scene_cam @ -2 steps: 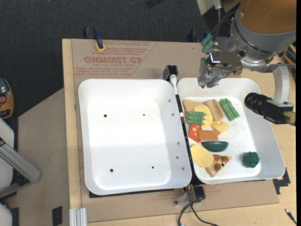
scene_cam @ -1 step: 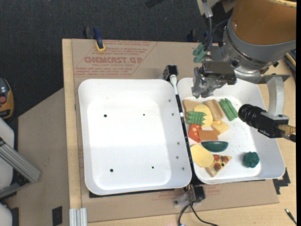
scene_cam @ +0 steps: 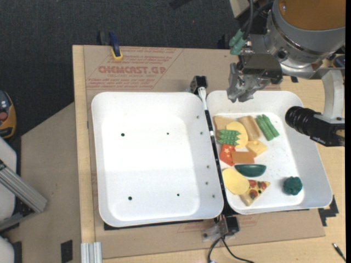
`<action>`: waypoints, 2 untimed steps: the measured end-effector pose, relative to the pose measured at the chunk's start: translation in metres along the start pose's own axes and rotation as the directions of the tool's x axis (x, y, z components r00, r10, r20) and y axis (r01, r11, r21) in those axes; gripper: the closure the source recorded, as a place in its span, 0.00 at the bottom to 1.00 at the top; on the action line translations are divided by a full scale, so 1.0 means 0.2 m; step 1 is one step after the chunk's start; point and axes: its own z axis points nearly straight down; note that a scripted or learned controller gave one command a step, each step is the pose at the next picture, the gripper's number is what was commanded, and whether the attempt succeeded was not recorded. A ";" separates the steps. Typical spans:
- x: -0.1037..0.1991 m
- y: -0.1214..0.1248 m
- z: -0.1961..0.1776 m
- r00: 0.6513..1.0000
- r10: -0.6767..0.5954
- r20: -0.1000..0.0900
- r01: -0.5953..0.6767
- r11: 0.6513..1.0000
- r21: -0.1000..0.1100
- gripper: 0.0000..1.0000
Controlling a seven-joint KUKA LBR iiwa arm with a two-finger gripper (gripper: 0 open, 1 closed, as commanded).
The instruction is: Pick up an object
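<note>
Gripper [scene_cam: 241, 95] is hovering beyond the toy food pile [scene_cam: 244, 144], grip state unclear; crowded pieces are risking a slip.

**Toy food clustered in the right bin**

The right bin [scene_cam: 312, 163] holds a loose pile of toy food lying flat. Green beans [scene_cam: 268, 126] sit at 1 o'clock, a tan bread piece [scene_cam: 251, 126] beside them. A yellow disc [scene_cam: 236, 182] and pizza slice [scene_cam: 255, 190] lie toward 6 o'clock. A green broccoli floret [scene_cam: 293, 186] rests apart at 4 o'clock.
</note>
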 end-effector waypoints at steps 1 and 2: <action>0.30 0.01 0.60 1.000 -0.005 0.004 0.005 1.000 0.021 1.00; 0.56 0.00 -0.25 1.000 -0.007 -0.009 0.006 1.000 -0.012 1.00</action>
